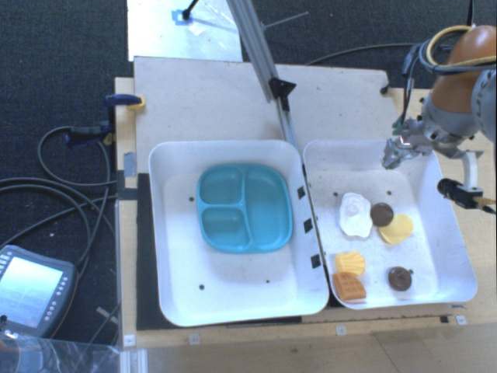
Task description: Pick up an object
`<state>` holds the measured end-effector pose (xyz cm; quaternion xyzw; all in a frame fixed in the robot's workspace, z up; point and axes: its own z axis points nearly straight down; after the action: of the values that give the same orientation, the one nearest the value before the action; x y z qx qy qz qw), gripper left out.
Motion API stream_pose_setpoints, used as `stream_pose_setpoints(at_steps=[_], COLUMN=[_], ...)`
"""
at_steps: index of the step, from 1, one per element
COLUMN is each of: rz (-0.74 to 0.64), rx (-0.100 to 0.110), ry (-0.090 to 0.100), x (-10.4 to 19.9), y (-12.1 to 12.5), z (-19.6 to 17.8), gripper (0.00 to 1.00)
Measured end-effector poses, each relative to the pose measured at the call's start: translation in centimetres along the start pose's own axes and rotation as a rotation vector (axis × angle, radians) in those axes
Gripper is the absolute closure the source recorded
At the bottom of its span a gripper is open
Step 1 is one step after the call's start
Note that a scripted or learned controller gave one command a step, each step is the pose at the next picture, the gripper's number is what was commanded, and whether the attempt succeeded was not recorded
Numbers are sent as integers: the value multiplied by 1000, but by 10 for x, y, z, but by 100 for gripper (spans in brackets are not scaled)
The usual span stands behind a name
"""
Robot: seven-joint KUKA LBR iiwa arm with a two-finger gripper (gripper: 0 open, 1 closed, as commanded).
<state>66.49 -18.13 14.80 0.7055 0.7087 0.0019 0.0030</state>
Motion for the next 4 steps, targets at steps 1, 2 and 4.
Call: stream_pose_setpoints(at_steps=[1,2,4], rz=[-2,-3,-7], rx=[-1,-2,3], ry=[0,-1,4], x=[5,4,106], y=[4,7,4], z=[-46,-101,-110], gripper=[100,100,100])
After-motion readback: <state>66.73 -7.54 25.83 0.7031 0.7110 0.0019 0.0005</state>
